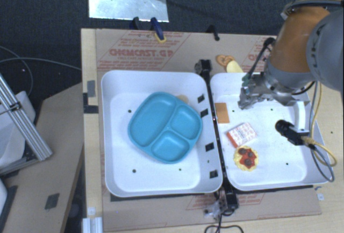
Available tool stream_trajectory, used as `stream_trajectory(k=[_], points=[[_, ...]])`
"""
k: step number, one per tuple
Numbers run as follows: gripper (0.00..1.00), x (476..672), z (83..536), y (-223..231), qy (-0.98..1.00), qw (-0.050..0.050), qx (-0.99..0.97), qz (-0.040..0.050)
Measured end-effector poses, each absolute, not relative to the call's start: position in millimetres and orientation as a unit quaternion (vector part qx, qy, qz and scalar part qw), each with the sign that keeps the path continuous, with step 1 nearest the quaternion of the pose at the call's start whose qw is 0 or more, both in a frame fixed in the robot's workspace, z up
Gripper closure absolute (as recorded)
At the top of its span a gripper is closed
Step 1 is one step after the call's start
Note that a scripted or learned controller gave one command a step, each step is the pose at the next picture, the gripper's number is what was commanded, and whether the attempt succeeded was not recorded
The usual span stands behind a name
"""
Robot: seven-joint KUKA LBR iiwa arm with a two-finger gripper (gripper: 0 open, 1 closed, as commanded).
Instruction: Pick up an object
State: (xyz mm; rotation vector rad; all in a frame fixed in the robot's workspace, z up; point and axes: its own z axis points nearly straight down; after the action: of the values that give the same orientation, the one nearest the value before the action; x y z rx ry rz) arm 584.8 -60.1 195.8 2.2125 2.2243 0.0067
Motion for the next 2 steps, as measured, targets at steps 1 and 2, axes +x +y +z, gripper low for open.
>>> stream_trajectory(k=[1, 2], points=[[1.0, 537.5, 183.4, -28.3, 0.709, -0.002, 0.705, -0.0005], [1.0, 484.4, 183.9, -18.1, 0.707, -0.001, 0.707, -0.0004]])
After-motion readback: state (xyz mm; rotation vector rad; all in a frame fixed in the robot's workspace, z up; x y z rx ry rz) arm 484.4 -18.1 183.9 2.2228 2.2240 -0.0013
